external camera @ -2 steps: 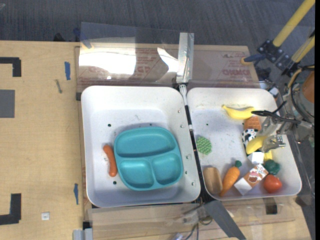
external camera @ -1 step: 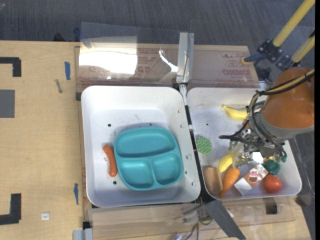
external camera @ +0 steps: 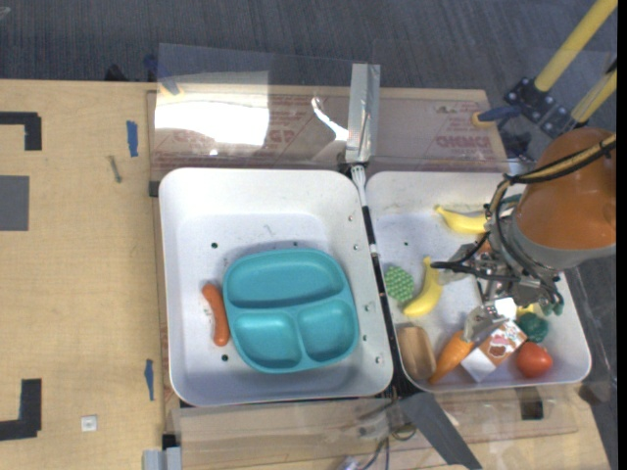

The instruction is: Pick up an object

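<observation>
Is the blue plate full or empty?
Empty. The blue plate in the left bin shows bare teal in all three sections. The hot dog lies beside it, on the bin floor.

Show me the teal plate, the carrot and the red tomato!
Teal plastic divided plate [external camera: 290, 306], camera view, on the ridge between its compartments.
Orange toy carrot [external camera: 452, 354], camera view, middle of its body.
Round red toy tomato [external camera: 534, 359], camera view, centre of its top.

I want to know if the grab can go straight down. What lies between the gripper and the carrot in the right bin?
Nothing visible. The gripper hangs right above the carrot, with bare bin floor between. A banana and a bread roll lie to the side.
</observation>
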Robot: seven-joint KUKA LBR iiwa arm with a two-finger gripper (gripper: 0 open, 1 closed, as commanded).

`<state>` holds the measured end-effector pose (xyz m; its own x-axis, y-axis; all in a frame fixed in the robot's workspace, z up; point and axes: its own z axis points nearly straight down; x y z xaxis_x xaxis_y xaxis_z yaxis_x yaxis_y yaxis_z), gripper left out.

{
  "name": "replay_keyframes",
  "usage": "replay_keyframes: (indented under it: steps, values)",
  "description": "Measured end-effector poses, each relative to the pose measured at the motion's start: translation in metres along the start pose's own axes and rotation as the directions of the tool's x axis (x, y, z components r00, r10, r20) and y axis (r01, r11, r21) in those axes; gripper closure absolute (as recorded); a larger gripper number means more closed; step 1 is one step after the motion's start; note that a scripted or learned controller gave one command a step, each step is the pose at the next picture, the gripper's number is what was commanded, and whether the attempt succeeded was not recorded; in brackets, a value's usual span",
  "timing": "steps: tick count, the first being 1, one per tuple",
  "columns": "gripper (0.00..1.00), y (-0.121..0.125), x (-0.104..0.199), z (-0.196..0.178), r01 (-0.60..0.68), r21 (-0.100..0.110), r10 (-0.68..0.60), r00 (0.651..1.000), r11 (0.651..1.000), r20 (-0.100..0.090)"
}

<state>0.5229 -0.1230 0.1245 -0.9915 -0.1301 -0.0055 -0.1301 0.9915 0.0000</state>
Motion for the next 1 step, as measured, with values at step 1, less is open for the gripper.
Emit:
replay_keyframes:
  steps: [1]
  values:
    - [0.00,0.0311,0.0053,0.0344,-0.003,0.002,0.003,1.000,1.000,0.014]
